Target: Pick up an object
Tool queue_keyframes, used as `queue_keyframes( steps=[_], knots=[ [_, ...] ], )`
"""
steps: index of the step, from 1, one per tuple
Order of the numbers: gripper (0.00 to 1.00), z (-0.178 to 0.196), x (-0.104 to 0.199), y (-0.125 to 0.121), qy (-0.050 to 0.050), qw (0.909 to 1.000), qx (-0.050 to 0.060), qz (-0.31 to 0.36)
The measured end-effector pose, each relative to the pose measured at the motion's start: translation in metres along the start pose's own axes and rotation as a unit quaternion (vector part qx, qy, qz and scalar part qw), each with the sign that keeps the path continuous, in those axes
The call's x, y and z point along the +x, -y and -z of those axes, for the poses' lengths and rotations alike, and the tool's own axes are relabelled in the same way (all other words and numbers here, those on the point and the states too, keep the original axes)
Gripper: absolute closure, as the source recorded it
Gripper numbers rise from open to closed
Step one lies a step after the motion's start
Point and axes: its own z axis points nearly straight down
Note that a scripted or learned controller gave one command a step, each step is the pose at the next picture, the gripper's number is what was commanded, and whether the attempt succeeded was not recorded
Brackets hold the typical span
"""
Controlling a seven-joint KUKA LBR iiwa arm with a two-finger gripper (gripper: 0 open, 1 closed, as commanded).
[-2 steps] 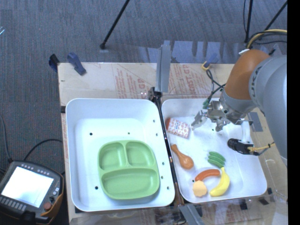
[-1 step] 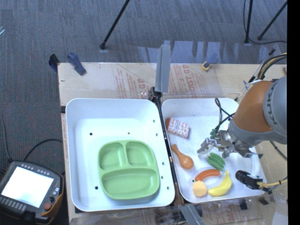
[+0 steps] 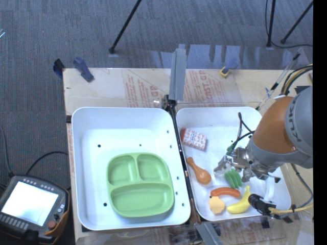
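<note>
Currently: claw (image 3: 232, 168), finger state indiscernible, directly above green bean toy (image 3: 234, 178); sausage (image 3: 225, 191) and banana (image 3: 239, 203) just beyond. Recommended: descend straight, avoiding both neighbours.

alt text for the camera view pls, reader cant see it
A grey and orange arm reaches from the right, its gripper low over the right bin above a green toy. That bin also has a wooden spoon, a small carton, a sausage and a banana. The left bin holds a green divided plate.
</note>
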Motion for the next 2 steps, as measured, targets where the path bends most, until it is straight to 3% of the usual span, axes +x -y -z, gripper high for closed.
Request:
queue_keyframes(
  steps=[1,2],
  knots=[
    [1.00,0.008,-0.001,0.001,0.000,1.0000,0.003,-0.003],
    [1.00,0.102,0.102,-0.017,0.000,0.9919,-0.003,-0.127]
  ],
)
